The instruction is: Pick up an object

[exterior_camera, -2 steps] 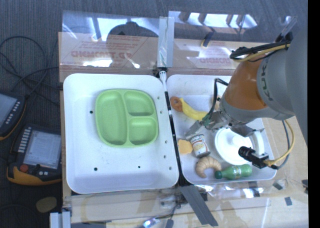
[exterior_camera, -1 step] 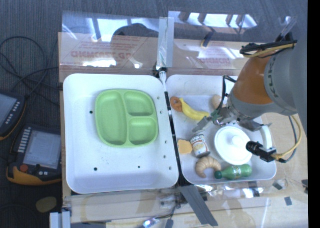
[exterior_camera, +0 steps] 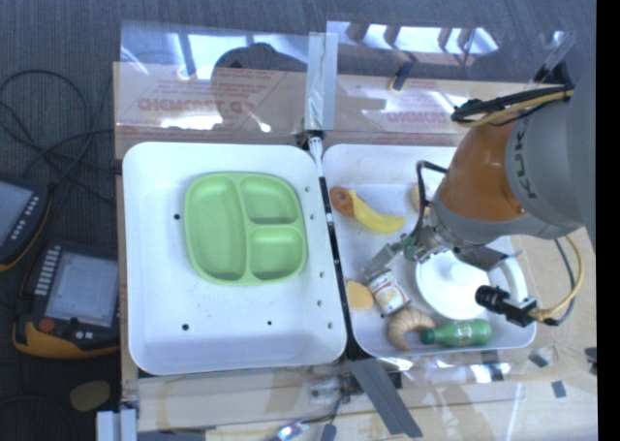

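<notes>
The right bin (exterior_camera: pixel 341 279) holds several objects. A yellow banana (exterior_camera: pixel 374 217) lies near its left wall. A small jar with a label (exterior_camera: pixel 386 293) sits beside an orange round piece (exterior_camera: pixel 359 295). A brown croissant (exterior_camera: pixel 408 325) and a green bottle (exterior_camera: pixel 458 334) lie along the front wall. A white round dish (exterior_camera: pixel 453 284) rests at the right. My gripper (exterior_camera: pixel 399 253) hangs low over the bin's middle, just above the jar and left of the dish. I see nothing held in it.
The left bin (exterior_camera: pixel 145 265) carries a green divided plate (exterior_camera: pixel 246 227). The arm's orange band (exterior_camera: pixel 484 177) and grey body cover the right bin's far right part. Cables and a pendant lie on the floor at the left.
</notes>
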Controlling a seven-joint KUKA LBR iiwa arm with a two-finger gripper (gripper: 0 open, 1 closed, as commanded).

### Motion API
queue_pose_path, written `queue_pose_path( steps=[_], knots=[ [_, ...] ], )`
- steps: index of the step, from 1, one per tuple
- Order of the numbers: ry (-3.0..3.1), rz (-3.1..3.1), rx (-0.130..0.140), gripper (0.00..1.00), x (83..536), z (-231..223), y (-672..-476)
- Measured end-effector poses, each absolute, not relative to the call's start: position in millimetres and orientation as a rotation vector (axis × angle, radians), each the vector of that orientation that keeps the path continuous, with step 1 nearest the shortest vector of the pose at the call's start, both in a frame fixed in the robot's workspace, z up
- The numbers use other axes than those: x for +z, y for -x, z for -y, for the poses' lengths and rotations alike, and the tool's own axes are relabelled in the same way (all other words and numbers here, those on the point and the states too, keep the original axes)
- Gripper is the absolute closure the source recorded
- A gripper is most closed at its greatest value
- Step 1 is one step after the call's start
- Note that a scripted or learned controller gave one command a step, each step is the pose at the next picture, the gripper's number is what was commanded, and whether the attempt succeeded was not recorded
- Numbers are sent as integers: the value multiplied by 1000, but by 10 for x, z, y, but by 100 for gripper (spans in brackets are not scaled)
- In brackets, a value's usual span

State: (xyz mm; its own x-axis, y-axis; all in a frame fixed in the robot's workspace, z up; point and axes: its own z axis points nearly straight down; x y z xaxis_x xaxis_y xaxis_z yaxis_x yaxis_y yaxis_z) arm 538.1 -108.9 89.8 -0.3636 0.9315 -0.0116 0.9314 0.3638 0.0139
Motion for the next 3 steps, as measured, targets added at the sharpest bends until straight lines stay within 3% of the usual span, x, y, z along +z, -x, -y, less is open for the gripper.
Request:
queue_pose_path(
  steps=[1, 2, 3],
  knots=[
    [-1627, -2678, 7, 0, 886, 1177, -5959],
    [-1625, -2681, 11, 100, 964, 1162, -5972],
    [-1626, -2681, 11, 0, 962, 1162, -5971]
  ],
)
